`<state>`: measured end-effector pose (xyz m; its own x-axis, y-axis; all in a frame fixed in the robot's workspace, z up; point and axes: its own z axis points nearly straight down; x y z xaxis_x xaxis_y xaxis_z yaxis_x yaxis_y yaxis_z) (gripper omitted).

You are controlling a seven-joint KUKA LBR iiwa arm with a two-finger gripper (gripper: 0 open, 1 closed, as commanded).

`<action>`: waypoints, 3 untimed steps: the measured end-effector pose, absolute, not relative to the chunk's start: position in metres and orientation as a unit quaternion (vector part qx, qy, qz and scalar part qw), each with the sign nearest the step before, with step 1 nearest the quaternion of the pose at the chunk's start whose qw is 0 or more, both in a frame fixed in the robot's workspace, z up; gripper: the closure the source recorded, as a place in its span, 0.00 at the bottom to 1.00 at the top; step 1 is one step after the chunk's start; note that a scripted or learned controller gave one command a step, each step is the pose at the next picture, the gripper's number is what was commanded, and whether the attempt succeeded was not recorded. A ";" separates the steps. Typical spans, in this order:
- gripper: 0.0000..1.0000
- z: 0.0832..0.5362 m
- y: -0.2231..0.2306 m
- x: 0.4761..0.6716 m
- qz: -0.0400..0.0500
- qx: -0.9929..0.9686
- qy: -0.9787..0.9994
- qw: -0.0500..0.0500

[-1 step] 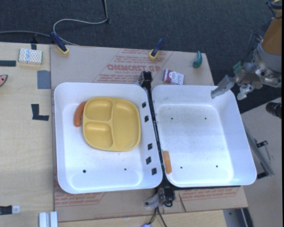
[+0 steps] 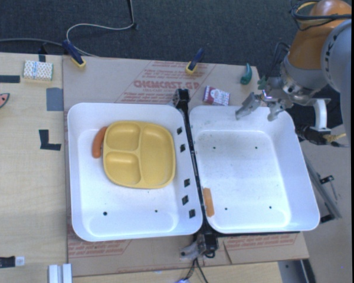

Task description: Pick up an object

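Observation:
A yellow divided plate lies in the left bin. An orange sausage-shaped piece rests against the plate's left side. A second small orange piece lies at the left wall of the right bin. My gripper hangs above the right bin's far right corner, well away from all three objects. Its two grey fingers are spread apart with nothing between them.
A small red-and-white packet lies on the cardboard behind the bins. Blue-yellow clamps and a green clamp hold the cardboard's far edge. Black clips run down the seam between the bins.

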<state>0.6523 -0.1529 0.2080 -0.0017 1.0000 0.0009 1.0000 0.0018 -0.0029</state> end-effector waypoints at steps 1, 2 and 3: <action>0.00 0.168 -0.103 0.668 0.001 -0.706 -0.708 0.001; 0.00 0.184 -0.053 0.668 0.000 -0.706 -0.708 0.001; 0.00 0.184 0.003 0.635 0.001 -0.706 -0.708 0.001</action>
